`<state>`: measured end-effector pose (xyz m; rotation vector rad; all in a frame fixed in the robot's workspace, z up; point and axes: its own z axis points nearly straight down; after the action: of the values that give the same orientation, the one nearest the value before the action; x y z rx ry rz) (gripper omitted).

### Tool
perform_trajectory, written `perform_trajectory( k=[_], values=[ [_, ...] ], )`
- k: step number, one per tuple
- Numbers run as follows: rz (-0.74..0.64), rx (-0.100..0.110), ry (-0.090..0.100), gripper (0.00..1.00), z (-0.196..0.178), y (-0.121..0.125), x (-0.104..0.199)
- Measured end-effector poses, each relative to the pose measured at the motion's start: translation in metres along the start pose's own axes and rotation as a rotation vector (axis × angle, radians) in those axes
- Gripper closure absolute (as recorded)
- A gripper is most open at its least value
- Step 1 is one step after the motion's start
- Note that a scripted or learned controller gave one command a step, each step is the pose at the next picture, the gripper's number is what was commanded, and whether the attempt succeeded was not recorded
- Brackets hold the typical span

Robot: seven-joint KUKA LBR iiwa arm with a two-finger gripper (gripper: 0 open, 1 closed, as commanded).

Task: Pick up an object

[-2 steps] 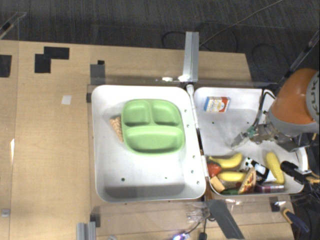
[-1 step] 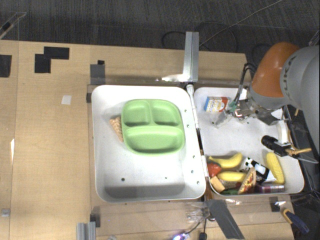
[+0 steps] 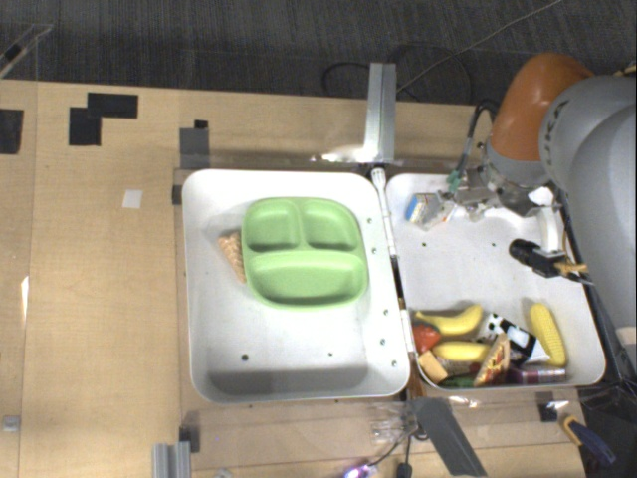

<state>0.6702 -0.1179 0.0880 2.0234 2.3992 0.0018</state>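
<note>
The jaws [image 3: 430, 210] sit low in the right bin [image 3: 468, 257], pinching a small blue-and-white packet [image 3: 418, 207]. Toy food [image 3: 478, 347] lies heaped well below them.

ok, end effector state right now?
End effector: cannot be told; it sits at the right bin's far left corner, by a small blue-white item.

Small blue-and-white pack [image 3: 420, 208]: lies flat in right bin's [image 3: 468, 257] far left corner. Bananas [image 3: 453, 321], corn cob [image 3: 546, 333], toy foods: heaped along near wall.
</note>
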Motion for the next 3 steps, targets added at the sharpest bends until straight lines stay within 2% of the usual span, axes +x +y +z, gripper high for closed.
perform_trajectory(
  k=[1,2,3],
  values=[
    [0.022,0.006,-0.006,0.0,-0.001,0.001,0.017],
    [0.017,0.004,-0.004,1.0,-0.013,0.003,0.019],
    [0.422,-0.004,0.001,1.0,-0.1,0.013,0.072]
  ],
)
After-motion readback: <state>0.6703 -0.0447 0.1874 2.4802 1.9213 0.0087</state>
